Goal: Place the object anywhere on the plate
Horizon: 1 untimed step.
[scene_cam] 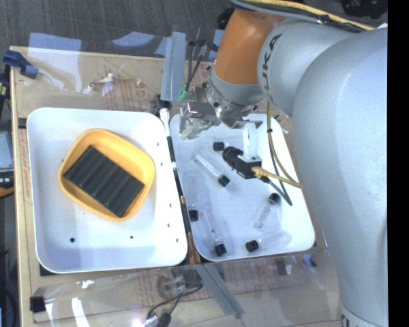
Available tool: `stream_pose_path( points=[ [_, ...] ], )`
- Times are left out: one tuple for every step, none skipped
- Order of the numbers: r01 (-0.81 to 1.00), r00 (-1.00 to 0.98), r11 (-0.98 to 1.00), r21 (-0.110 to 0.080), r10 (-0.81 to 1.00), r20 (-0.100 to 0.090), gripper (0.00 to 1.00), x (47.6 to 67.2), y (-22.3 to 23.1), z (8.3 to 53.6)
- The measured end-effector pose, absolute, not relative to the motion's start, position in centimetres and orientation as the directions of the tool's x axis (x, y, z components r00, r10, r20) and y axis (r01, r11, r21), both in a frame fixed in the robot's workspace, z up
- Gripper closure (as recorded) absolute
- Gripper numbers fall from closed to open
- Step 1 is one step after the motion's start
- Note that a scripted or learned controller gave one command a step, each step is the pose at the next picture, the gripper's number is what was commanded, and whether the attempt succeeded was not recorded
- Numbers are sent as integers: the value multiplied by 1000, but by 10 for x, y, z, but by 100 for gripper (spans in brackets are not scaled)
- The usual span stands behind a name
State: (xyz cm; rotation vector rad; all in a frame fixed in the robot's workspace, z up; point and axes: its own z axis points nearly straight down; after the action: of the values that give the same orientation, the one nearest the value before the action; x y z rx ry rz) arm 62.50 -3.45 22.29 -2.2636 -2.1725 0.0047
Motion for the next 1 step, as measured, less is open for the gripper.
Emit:
stream_pose_path(
  points=[
    [988, -157, 157, -1, 988, 0, 100, 642, 20, 212]
  ],
)
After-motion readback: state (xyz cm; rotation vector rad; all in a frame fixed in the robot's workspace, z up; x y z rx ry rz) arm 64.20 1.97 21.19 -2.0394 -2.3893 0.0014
